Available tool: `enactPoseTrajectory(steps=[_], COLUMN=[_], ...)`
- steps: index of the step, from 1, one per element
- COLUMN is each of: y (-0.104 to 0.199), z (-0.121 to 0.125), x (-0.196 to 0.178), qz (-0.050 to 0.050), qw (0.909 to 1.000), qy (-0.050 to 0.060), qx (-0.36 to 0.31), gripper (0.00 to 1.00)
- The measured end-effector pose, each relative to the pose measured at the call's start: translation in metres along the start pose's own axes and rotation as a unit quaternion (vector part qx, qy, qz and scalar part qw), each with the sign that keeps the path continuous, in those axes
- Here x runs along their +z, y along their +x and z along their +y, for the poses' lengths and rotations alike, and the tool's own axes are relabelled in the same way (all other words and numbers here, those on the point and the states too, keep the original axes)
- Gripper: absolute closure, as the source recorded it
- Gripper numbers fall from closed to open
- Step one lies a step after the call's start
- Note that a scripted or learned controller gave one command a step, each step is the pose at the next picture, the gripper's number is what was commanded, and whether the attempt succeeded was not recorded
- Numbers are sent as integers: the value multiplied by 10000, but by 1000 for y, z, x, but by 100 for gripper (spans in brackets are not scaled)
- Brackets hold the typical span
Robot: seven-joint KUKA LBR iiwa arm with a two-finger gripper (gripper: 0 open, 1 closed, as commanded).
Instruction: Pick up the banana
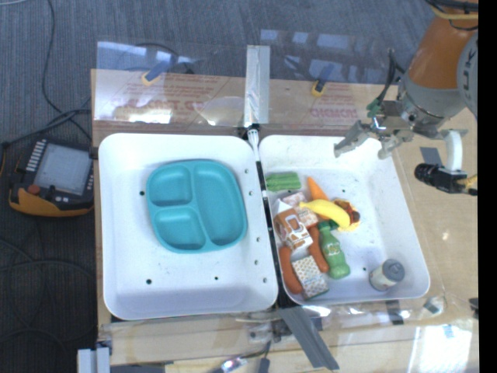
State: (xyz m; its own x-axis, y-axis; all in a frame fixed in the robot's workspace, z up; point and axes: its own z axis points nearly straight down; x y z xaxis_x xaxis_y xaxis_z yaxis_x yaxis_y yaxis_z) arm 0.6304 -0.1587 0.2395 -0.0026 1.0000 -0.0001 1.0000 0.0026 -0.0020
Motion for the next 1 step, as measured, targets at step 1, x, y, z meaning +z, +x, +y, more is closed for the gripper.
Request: enactPoseTrajectory(steps=[1], y=[1], z=[-65], x=[67], qz=[0], qw=[10000], qy=[7], qx=[14], gripper=[0])
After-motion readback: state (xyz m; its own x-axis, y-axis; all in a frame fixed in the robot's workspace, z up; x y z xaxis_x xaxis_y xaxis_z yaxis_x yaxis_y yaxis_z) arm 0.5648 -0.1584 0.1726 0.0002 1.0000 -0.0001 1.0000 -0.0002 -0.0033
